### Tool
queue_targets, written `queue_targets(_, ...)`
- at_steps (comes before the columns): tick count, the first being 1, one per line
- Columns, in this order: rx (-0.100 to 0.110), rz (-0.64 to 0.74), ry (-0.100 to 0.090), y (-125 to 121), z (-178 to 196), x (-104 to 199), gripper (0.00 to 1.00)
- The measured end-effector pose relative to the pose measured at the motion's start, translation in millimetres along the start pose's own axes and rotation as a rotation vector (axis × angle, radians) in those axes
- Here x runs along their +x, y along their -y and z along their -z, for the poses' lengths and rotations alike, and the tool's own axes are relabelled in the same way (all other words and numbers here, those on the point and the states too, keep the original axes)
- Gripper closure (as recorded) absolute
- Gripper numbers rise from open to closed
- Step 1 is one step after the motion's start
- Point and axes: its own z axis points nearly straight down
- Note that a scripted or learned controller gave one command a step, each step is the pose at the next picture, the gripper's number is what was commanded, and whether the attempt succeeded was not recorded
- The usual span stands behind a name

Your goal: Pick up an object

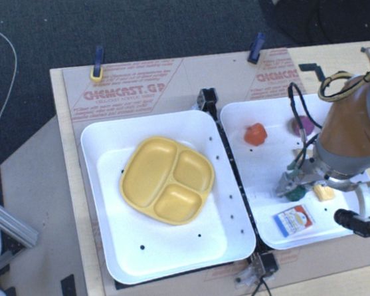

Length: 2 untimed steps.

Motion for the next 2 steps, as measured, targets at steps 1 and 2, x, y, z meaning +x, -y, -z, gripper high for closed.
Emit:
queue_targets(1,-0.006,0.001,0.003,-2.8,42.8,-2.8,1.0)
queue_targets(2,-0.009,0.003,0.003,-12.0,103.6,-2.1,1.0)
